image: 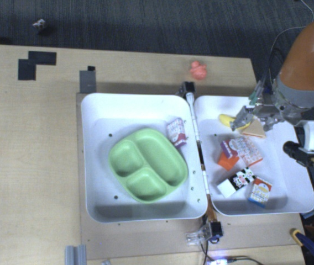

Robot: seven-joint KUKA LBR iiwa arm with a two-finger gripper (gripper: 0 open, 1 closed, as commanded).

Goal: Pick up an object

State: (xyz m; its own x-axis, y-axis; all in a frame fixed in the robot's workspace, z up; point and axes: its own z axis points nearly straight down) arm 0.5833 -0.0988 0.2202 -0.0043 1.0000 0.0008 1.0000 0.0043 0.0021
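Here, hand [249, 116] above right bin [306, 203] clutter.

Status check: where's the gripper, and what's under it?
Gripper low in right bin, over tan wedge. Yellow piece alongside. Grasp unconfirmed.

Two white bins side by side on tan worktop [35, 148]. Left bin [93, 203] holds green divided plate [147, 164], three compartments, tilted; small red-white packet [176, 131] just beside plate's upper right rim. Right bin [289, 203] holds yellow item [227, 119] and tan wedge [254, 129] near top, orange block [228, 160], patterned pink-white packet [246, 150], black-white cow-print item [242, 178], white cube [225, 188], blue-orange carton [259, 192]. Gripper [245, 117] over right bin's upper part, just above tan wedge. Pink lump [198, 69] on worktop beyond bins.
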